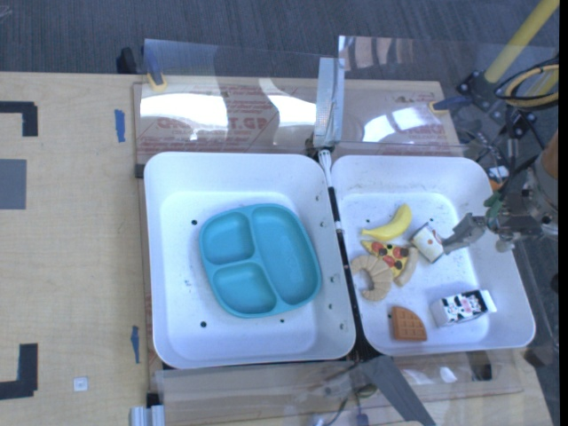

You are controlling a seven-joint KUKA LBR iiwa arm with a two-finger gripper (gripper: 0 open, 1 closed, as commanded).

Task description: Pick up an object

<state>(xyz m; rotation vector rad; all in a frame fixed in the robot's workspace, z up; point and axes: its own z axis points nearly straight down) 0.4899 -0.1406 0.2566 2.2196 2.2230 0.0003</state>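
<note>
Fixed overhead camera, tilted down onto the bench.

Set high and fairly far back, taking in both white bins whole: left bin [169, 264] and right bin [506, 282] side by side, wooden bench top [62, 238] at left, arm [519, 216] entering from right.

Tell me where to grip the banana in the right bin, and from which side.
Grip the banana across its narrow middle, coming from above. It lies flat and curved, upper end toward the back wall; the pizza slice crowds its lower edge, so the far side is freer.
</note>
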